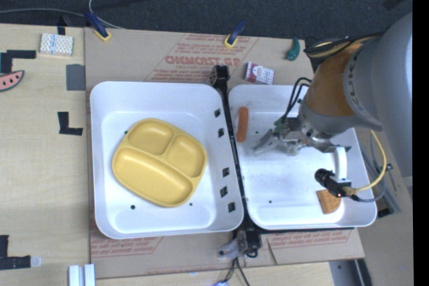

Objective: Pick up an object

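Camera view. The likeliest object to pick, an orange sausage-shaped piece (242, 124), lies in the right bin (295, 214), close against that bin's left wall. Its long axis runs up-and-down in the view, roughly parallel to the divider between the bins. It sits just beyond the tips of the gripper (263, 143), to their left and slightly above, apart from them and not touching. The gripper points left toward it from the arm (342, 94); its two fingers appear slightly spread with nothing between them, so no object is held. A judgement: a short advance leftward and upward would bring the jaws over the piece, closing across its narrow width. On the far side of the jaws, lower right, a small brown block (328, 201) rests near the bin's corner. Well beyond, the left bin (107, 211) holds a yellow divided tray (159, 161).
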Tool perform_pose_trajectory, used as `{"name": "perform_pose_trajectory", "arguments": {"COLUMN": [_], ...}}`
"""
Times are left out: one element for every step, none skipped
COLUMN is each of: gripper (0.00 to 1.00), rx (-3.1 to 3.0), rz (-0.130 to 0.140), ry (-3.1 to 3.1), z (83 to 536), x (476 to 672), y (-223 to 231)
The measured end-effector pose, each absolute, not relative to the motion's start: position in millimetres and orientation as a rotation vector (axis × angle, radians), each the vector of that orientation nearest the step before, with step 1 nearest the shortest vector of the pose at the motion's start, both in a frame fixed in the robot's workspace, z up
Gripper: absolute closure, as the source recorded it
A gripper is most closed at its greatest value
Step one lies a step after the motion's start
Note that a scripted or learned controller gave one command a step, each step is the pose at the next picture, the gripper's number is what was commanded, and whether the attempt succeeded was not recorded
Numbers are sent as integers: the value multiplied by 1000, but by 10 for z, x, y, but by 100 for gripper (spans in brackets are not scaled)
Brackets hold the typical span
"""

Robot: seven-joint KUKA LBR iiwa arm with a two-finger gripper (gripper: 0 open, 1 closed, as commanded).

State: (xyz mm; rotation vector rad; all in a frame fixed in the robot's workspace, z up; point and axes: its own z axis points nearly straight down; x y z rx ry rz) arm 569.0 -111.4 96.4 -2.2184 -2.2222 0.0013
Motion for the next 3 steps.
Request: {"name": "perform_pose_trajectory", "arguments": {"gripper": [0, 100, 0], "rx": [-2221, -2221, -2222], "rz": [-2, 1, 2], "ry": [-2226, -2228, -2228], "z": [858, 955, 954], "x": [6313, 6311, 6311], "y": [-1009, -1013, -1015]}}
